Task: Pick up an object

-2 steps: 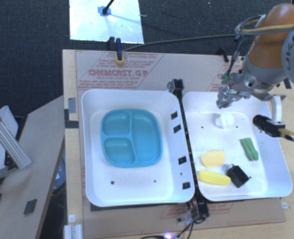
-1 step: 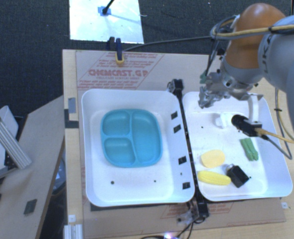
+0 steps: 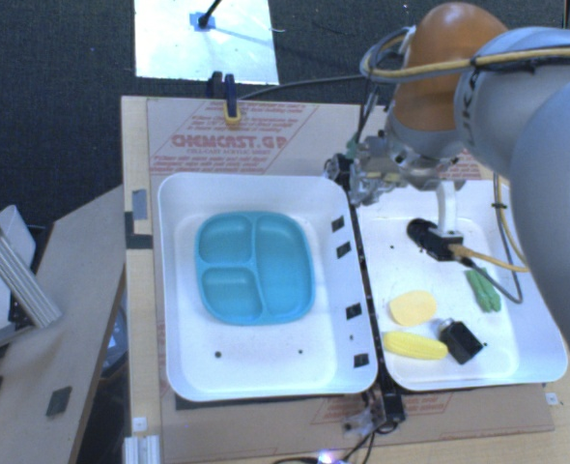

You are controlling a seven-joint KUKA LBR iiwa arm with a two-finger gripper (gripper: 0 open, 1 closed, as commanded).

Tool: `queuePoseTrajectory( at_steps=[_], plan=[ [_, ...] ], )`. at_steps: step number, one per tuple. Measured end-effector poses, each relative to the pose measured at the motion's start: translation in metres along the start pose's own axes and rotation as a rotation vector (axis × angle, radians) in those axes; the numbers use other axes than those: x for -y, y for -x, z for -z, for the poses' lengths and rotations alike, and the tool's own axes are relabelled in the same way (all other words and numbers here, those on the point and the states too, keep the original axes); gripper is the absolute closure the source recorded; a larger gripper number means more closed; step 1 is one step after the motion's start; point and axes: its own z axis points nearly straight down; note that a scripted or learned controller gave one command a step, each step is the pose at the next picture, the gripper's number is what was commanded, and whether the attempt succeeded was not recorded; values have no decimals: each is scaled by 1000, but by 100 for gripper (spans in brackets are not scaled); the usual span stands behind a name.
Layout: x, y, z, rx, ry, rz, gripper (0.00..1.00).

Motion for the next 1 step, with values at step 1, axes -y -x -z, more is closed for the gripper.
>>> queuePoseTrajectory(
  at_steps=[1],
  plan=[
    [-10, -57, 15, -2, 2, 1, 100]
  ],
)
